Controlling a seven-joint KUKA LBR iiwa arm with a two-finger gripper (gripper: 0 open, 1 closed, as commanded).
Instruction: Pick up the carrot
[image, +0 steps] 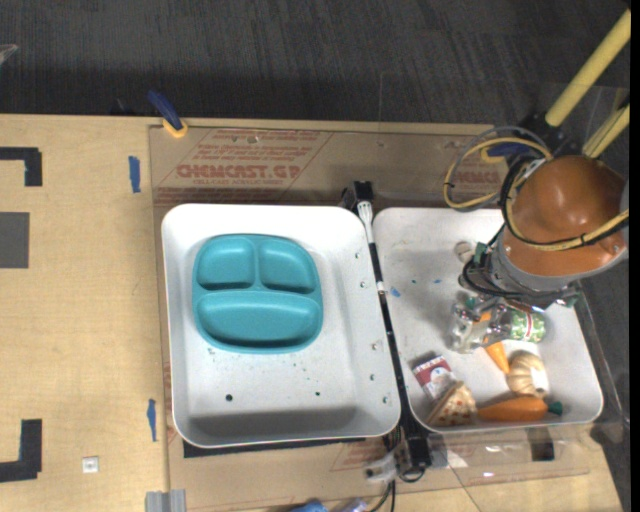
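Carrot, long and orange (512, 408), lies by the near wall of the right white bin (420, 250). Just beside it we see a pale round shell-like toy (527, 372). The gripper (478, 322) hangs above them; we cannot tell its grip. A teal plastic tray (258, 291) sits in the left white bin (190, 400).

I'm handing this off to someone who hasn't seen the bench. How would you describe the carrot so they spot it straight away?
Look at the right bin, the one without the teal plate. Along its near edge, in the near right corner, lies the carrot, flat and lengthwise. It is the long orange piece with a dark green end, just below a pale rounded item and right of a tan wedge.
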